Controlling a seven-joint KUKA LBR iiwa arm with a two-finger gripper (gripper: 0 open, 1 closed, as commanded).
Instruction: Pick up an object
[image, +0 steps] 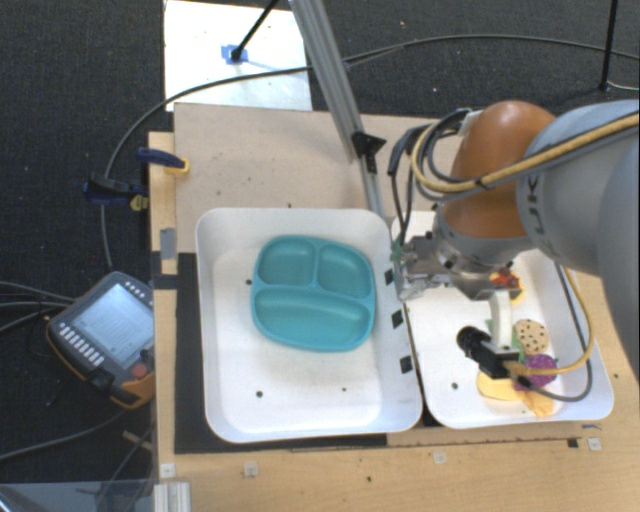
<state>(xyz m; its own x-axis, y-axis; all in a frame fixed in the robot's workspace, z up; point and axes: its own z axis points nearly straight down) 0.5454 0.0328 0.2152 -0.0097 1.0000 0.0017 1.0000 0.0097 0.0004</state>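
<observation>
Well: two bins (300, 420), one teal plate (313, 293) (three-sectioned).

Bench (270, 160): pale wood board, matt. Both bins (230, 400): smooth white plastic, slight sheen. Divided plate (312, 292): teal plastic, smooth, satin. Arm (590, 190): grey casing, semi-gloss; orange band (495, 165) glossy. Floor (70, 90): dark, rough carpet-like texture.

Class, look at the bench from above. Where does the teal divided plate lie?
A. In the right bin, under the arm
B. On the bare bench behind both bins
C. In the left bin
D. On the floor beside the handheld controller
C: the teal divided plate lies flat inside the left bin, away from the arm.
</observation>
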